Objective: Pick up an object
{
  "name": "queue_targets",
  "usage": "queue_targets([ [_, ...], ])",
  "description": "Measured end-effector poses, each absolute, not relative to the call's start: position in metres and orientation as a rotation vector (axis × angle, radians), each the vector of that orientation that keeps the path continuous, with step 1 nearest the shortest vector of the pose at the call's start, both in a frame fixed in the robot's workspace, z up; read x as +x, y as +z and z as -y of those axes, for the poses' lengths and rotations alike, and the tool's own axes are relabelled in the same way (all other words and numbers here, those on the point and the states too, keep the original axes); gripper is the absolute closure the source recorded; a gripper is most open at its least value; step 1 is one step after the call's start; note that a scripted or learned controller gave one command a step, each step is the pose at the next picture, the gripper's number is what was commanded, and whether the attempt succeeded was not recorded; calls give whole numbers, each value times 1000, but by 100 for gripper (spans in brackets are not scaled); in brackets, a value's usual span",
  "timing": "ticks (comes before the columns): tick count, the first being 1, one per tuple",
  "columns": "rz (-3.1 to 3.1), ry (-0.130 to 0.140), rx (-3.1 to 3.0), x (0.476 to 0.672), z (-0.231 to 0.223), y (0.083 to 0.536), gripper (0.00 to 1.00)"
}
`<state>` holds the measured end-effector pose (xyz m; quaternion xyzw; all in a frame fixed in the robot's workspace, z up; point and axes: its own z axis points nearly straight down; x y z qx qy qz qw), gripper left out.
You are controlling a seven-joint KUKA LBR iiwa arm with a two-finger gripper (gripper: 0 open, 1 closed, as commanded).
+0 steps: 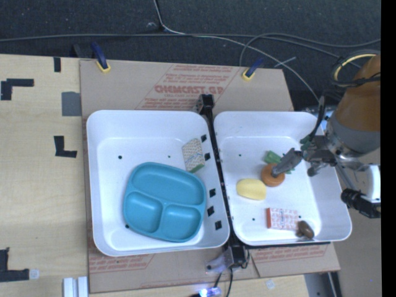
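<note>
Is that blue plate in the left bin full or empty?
Empty. The blue plate lies flat in the left bin, and all three compartments show bare blue.

A wooden bench under a dark backdrop, with cardboard laid across it.

A sheet of brown cardboard (185, 88) with red print is lying flat on the pale wooden bench (37, 184), and two clamps, one (100, 59) at its far left corner and one (250, 71) further right, are pinning its far edge. Black tape marks (62, 146) are sitting on the wood at the left. Behind, dark carpet-like fabric (74, 11) is stretching across, with thin cables (185, 33) trailing over it.
</note>
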<state>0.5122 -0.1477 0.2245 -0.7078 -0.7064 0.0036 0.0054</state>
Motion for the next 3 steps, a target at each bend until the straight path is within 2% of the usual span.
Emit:
queue_targets([
  [1,2222,2,-2219,515,148,230,0],
  [2,2217,7,-2217,505,149,169,0],
  [3,2218,6,-2217,508,147,106,0],
])
